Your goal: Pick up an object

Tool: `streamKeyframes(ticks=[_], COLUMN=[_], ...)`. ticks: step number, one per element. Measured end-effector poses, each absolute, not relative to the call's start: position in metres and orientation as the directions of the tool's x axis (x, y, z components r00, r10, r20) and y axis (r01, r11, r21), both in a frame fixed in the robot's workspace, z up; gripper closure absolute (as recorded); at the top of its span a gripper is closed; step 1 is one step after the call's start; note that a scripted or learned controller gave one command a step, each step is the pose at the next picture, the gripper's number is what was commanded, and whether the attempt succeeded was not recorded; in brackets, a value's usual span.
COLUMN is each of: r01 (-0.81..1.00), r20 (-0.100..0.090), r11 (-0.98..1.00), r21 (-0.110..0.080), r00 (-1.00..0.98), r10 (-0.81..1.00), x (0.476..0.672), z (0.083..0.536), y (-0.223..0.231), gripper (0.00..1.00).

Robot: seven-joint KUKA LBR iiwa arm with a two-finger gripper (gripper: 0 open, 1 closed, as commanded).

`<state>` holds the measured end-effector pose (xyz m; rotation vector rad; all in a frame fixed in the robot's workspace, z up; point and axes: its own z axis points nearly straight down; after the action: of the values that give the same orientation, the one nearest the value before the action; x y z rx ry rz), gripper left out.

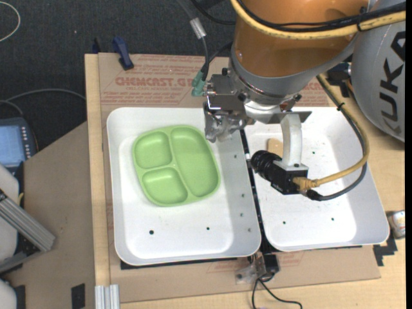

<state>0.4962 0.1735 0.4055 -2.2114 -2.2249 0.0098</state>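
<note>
hovering by the green plate (175,166) in the left bin (125,230), the gripper (217,129) should lower over its rim; pincer state cannot be told.

arm (302,24) cut off top/right | tan object (275,145) mostly hidden behind tool mount

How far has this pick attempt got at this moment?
Nothing looks picked yet: the green divided plate lies flat in the left bin. In hand: the pincer is low at the plate's upper right edge, near the divide between bins. Left: gripping and lifting an object. A small tan item sits in the right bin.
</note>
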Motion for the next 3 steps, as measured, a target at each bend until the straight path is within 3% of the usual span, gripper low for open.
streamKeyframes(ticks=[1,2,3], r01=[1.000,1.000,1.000], r20=[-0.003,0.001,0.004], r11=[-0.006,-0.001,-0.004], r21=[-0.007,0.001,0.022], r00=[0.006,0.001,0.004], r10=[1.000,1.000,1.000], x=[0.478,0.480,0.480], z=[0.372,0.384,0.545], y=[0.121,0.125,0.091], gripper=[1.00,1.00,1.00])
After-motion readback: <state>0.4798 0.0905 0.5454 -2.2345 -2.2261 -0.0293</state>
